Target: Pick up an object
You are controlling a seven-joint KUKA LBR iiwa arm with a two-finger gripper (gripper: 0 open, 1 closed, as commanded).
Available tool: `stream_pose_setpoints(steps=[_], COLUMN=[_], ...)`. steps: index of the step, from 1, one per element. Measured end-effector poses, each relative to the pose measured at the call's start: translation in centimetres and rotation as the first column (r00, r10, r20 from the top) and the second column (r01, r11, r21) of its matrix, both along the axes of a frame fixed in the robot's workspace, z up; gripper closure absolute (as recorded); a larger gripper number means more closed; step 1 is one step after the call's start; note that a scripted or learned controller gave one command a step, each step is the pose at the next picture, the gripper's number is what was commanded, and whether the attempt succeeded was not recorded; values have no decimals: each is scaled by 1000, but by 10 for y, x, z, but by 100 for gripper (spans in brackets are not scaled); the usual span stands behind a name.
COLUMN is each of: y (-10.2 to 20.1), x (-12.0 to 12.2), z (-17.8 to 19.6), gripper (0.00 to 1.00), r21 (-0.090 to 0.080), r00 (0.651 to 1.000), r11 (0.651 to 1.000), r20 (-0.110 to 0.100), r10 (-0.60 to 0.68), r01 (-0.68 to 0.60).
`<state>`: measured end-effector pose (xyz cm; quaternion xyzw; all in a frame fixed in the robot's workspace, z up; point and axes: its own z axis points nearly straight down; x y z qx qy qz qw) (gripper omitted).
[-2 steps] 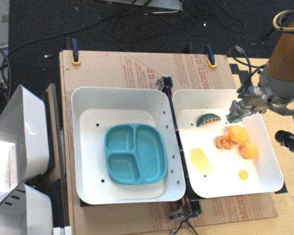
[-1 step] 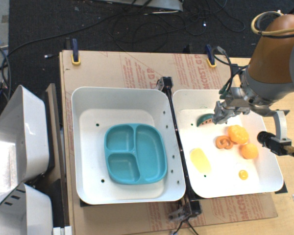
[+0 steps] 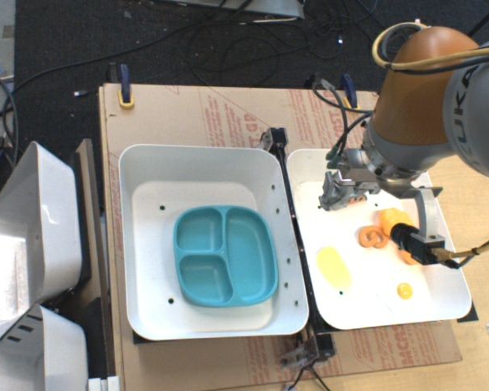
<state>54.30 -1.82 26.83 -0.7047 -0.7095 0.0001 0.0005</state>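
Operator: Bins from the left, please. What lies where?

Observer: The left bin [image 3: 138, 243] holds one teal divided plate [image 3: 225, 255], set toward its near edge. The right bin [image 3: 367, 312] carries the small things: a pale yellow piece [image 3: 332, 265] near its left edge, an orange ring [image 3: 372, 237] around the middle, an orange piece [image 3: 389, 217] just beyond the ring, and a small yellow bit [image 3: 404, 291] toward the near right corner.

Operator: And the arm?

Observer: The gripper [image 3: 340, 192] hangs over the right bin's far left corner, apart from every piece. Open or closed, I cannot tell. I judge this the approach step, with the pick not yet made.

Operator: Next move?

Observer: Probably travel toward the near edge to the pale yellow piece, then descend. Bare floor surrounds it, though the left wall is near. The ring sits close to its orange neighbour, so there is less room there.
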Motion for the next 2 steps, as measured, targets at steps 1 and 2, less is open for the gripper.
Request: stream_pose_setpoints(steps=[1, 2], y=[47, 104], x=[8, 19], z=[-3, -18], gripper=[100, 100], r21=[-1, 0], r00=[1000, 1000], r11=[1000, 1000], r20=[1, 1], r10=[0, 1], r01=[0, -1])
